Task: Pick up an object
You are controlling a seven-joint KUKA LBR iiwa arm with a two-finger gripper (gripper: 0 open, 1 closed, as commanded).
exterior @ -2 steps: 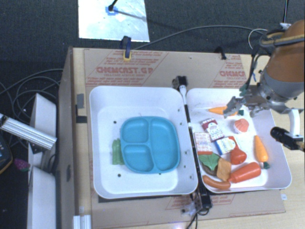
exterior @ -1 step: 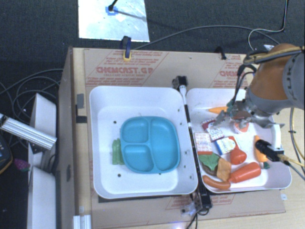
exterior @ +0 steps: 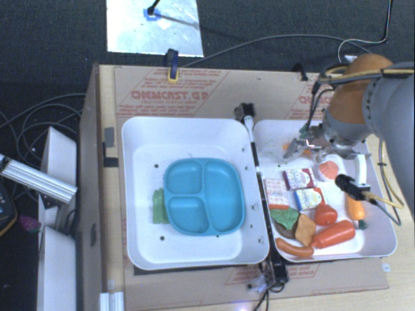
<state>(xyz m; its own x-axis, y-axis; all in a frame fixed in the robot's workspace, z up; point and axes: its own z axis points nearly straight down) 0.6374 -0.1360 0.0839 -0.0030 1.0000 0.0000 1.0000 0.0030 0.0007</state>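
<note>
Orange sits nearest the camera: a sausage-shaped toy (exterior: pixel 295 250) lies along the near wall of the right bin (exterior: pixel 379 240), well to the near side of the jaws. Just beyond it a red-orange carrot-like piece (exterior: pixel 334 233), a tan wedge (exterior: pixel 305 229) and a green leaf (exterior: pixel 283 216) crowd together, with a red piece (exterior: pixel 325 214) behind them. An orange piece (exterior: pixel 355 208) lies on the arm's side of that heap. Nearer than the jaws and away to their left in the view, the left bin (exterior: pixel 139 238) holds a blue divided plate (exterior: pixel 204 196) with a green piece (exterior: pixel 159 206) against its outer edge. Closer to the jaws come small printed cartons (exterior: pixel 298 178), side by side, and a salmon disc (exterior: pixel 329 170) just on their near side. These toys, all in the right bin, are what the task offers. The jaws hang over the far end of that bin, under the grey arm (exterior: pixel 389 109) with its orange band (exterior: pixel 353 96); whether they stand wide or narrow I cannot tell. Farther than the jaws, brown cardboard (exterior: pixel 194 86) on the surface carries red print, and a shiny square sheet (exterior: pixel 154 18) lies on the dark floor.
</note>
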